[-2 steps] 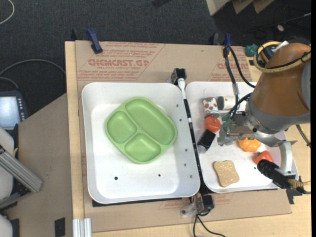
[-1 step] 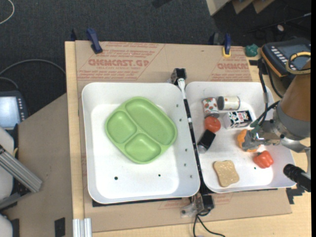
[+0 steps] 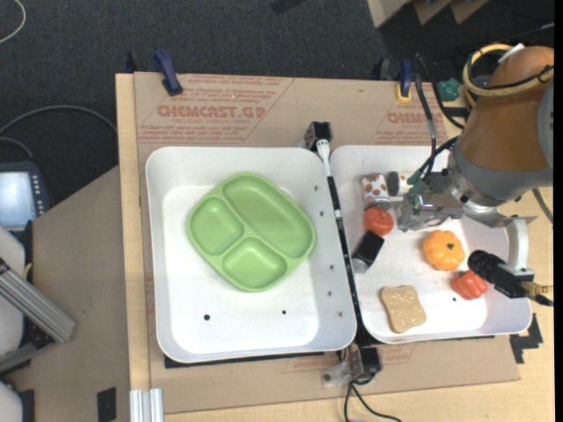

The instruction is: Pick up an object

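Two bins: in the right bin (image 3: pixel 519 319), the gripper (image 3: pixel 413 211) hangs beside a red tomato (image 3: pixel 379 221) near the inner edge, its finger spread impossible to tell, its wrist hiding the far corner.

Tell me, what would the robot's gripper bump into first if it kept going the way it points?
Probably the small round red tomato-like toy. The metal two-finger gripper points leftward and down in the right white bin, and that toy lies just ahead, though its height is unclear.

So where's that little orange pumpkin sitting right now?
The pumpkin lies in the right bin, toward its right side, just above the red pepper and below the gripper.
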